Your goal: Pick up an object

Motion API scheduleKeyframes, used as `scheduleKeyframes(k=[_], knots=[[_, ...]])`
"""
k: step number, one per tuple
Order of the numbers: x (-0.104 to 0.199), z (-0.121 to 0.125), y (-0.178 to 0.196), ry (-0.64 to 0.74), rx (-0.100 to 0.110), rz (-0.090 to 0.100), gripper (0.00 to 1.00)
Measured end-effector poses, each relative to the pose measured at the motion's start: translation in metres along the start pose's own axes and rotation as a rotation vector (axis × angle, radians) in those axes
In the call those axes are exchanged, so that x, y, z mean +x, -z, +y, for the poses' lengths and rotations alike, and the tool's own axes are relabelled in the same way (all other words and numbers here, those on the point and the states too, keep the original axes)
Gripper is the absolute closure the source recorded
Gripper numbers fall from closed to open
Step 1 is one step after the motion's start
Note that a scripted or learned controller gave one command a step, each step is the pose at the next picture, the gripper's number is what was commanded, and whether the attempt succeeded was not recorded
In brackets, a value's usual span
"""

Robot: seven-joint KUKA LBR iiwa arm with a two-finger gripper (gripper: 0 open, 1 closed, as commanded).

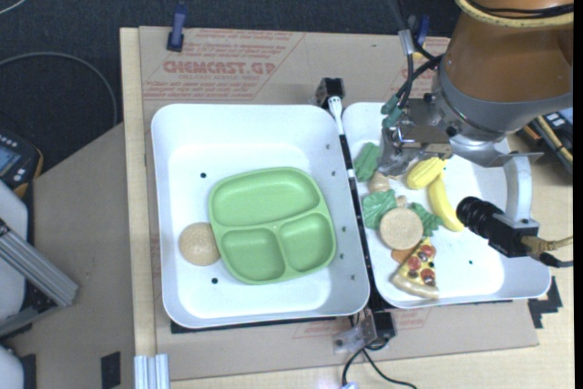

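The right bin [483, 283] holds several toy foods: a yellow banana [444, 201], a pizza slice [417, 270], a round tan cookie [399, 229], a green leaf [367, 161] and a green piece [376, 208]. My gripper [395, 156] reaches down at the bin's upper left, between the green leaf and a yellow piece [424, 171]. The arm's grey and orange body hides the bin's far part. I see nothing held in the gripper.
The left bin [182, 119] carries a green divided plate [271, 223] and a tan round bun [198, 243] beside it. A black cylinder [492, 225] on the arm hangs over the right bin's right side. Cables trail at the right edge.
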State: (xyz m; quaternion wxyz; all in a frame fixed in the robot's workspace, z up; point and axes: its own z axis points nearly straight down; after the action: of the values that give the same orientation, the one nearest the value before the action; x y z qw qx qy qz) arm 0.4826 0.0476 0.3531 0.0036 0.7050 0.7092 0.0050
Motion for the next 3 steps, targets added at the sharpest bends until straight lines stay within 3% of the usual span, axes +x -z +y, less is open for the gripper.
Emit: scheduleKeyframes(k=[1, 2, 3], knots=[[0.059, -0.002, 0.072, -0.001, 0.005, 0.0, 1.0], [0.031, -0.003, 0.034, -0.01, 0.017, -0.003, 1.0], [0.033, -0.002, 0.046, -0.005, 0.012, -0.002, 1.0]])
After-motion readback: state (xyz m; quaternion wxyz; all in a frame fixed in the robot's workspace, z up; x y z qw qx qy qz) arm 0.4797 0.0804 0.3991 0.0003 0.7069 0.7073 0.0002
